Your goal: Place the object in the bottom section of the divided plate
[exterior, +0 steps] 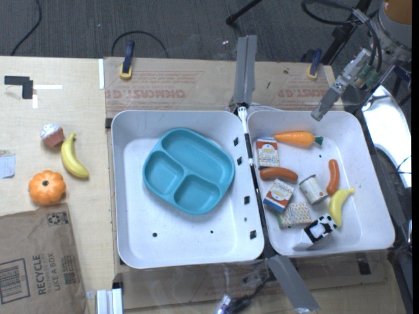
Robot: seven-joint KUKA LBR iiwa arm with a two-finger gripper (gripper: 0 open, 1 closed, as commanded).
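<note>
Several toys crowd the right white bin (366, 175); our claw (319, 114), grip state unclear, may snag two; teal divided plastic plate (188, 170) waits.

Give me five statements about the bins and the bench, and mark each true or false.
1. The blue plate lies in the left bin. True.
2. The carrot lies on the plate. False: it lies in the right bin, near its far edge.
3. A pumpkin sits on the bench outside the bins. True.
4. The gripper is down at the plate. False: it is over the right bin's far edge.
5. Both bananas are in the right bin. False: one banana is there, the other banana is on the bench.
</note>
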